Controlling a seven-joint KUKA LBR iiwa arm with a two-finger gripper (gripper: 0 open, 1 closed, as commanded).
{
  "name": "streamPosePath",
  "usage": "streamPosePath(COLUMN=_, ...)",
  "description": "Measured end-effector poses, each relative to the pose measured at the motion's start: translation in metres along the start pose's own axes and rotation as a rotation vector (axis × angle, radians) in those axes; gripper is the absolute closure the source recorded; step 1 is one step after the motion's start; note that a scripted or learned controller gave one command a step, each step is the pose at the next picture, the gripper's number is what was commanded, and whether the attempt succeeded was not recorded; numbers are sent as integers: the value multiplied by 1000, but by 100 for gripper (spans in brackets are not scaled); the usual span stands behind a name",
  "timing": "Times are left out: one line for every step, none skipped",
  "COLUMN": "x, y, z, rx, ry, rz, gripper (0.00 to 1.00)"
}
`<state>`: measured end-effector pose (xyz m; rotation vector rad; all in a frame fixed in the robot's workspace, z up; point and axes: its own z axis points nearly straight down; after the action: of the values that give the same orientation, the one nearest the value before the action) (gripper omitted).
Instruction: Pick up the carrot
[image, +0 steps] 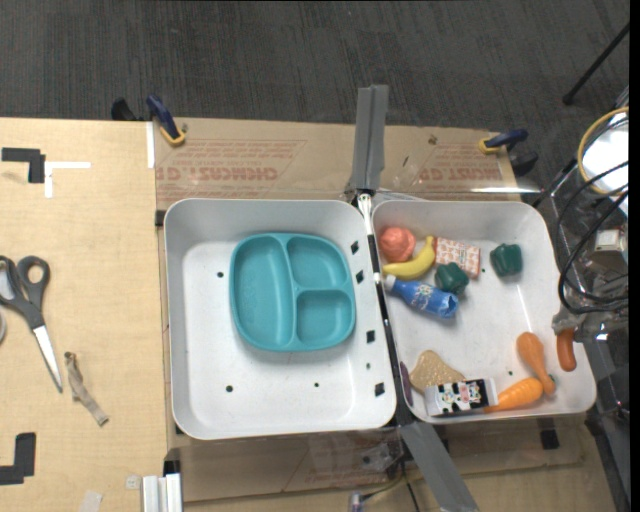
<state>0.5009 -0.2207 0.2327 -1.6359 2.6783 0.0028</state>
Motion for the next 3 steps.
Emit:
streamPosePath(x=6, y=12, z=-34, rx=1, ry=-1, rz=-174, gripper=100)
streamPosePath(x=10, y=19, z=-46, rx=1, ry=-1, rz=-391, gripper=100)
streamPosePath(x=10, y=19, z=-53, rx=0, ry=-1, rz=-761, gripper=100)
